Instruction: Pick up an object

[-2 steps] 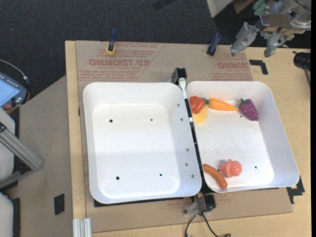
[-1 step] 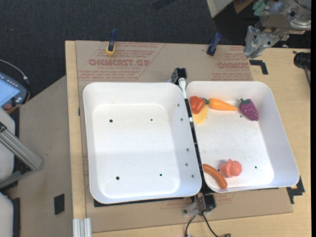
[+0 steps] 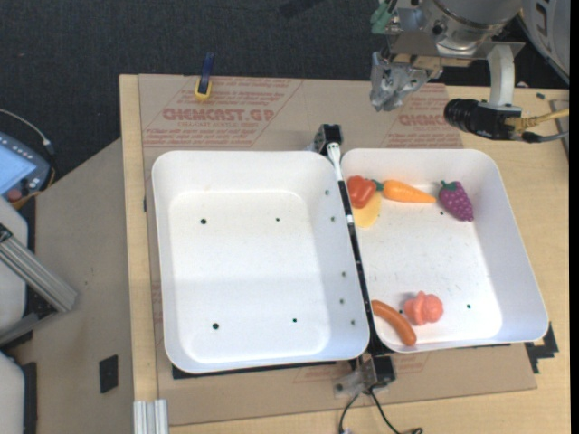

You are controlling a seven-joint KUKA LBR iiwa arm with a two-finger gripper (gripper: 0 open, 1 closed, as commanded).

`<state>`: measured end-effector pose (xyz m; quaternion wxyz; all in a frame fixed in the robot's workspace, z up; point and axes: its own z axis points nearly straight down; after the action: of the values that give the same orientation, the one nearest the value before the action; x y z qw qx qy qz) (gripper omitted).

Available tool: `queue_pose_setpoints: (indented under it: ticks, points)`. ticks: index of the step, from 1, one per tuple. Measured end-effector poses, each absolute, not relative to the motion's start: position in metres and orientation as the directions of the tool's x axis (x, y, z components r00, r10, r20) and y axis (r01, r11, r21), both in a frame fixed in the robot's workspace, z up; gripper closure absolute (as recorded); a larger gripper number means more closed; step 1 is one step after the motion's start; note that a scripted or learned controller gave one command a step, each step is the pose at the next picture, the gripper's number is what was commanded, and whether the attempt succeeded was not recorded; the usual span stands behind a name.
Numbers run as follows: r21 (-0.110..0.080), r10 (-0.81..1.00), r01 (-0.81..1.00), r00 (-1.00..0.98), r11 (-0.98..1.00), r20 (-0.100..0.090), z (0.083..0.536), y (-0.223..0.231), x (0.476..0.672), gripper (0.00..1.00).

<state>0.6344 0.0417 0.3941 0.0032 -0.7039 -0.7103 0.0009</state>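
White right bin (image 3: pixel 507 242) holds every candidate, all hugging walls or corners. Gripper (image 3: pixel 394 87) hovering past the far rim, carrying nothing; finger spread too blurred to call. Risks: carrot (image 3: pixel 409 191) rolling away, grapes (image 3: pixel 457 201) slipping, sausage (image 3: pixel 394 322) pinned against the divider.

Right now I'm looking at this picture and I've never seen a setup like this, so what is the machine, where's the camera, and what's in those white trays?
The camera is fixed above a bench, looking down at a slant. The grey machine entering at the top right is a robot arm; the metal part hanging from it is its claw, meant to pick things up. It hangs above the bench behind the trays, with nothing in it.

Two shallow white bins sit side by side. The right bin holds toy food: a red pepper, something yellow, a carrot and purple grapes along the far side, and a sausage and a pink piece near the front. The left bin sits beside it.
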Motion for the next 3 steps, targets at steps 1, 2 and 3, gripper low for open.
queue_pose_setpoints:
  ticks: [1,2,3]
  points:
    - [0.007,1.000,1.000,-0.008,0.008,0.003,0.428,0.112,0.644,1.00]
    - [0.001,1.000,1.000,-0.007,0.007,0.003,0.399,0.184,0.665,1.00]
    - [0.003,1.000,1.000,-0.005,0.005,0.002,0.390,0.228,0.666,1.00]
